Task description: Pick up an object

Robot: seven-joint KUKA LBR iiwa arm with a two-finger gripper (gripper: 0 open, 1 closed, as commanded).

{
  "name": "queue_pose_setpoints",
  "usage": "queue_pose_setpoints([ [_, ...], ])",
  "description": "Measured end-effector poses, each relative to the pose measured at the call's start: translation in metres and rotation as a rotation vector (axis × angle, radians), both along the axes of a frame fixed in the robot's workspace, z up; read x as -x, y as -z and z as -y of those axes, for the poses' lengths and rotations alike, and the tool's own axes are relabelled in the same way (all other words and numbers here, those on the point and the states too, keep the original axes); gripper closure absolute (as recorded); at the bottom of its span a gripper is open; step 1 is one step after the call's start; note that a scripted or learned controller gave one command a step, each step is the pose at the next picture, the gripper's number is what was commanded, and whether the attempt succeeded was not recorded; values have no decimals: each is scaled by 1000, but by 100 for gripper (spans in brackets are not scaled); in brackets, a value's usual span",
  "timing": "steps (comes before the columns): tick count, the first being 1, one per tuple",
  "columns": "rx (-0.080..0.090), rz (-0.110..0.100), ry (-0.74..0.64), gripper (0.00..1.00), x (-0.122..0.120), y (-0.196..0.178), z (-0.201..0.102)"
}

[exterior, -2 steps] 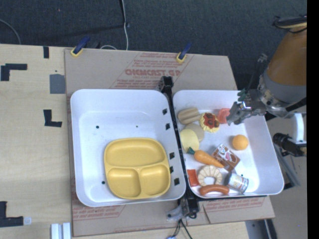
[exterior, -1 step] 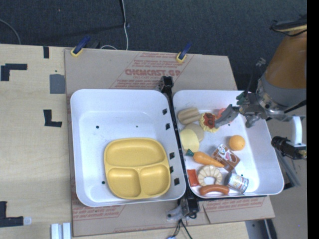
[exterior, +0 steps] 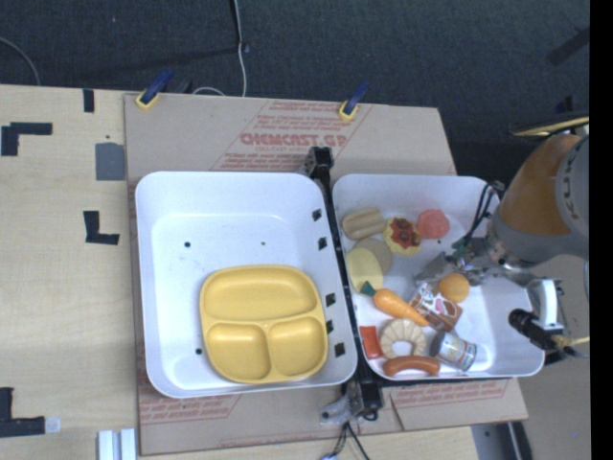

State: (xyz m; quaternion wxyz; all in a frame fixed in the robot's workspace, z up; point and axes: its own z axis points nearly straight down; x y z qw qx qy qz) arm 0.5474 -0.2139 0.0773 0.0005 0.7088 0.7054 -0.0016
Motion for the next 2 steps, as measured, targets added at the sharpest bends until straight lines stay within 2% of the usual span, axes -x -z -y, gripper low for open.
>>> queue_pose_setpoints([
  [1,-3,5,-5,100,-3,-19,-4],
  [2,-4,3,-5,0,-3,-18,-5],
])
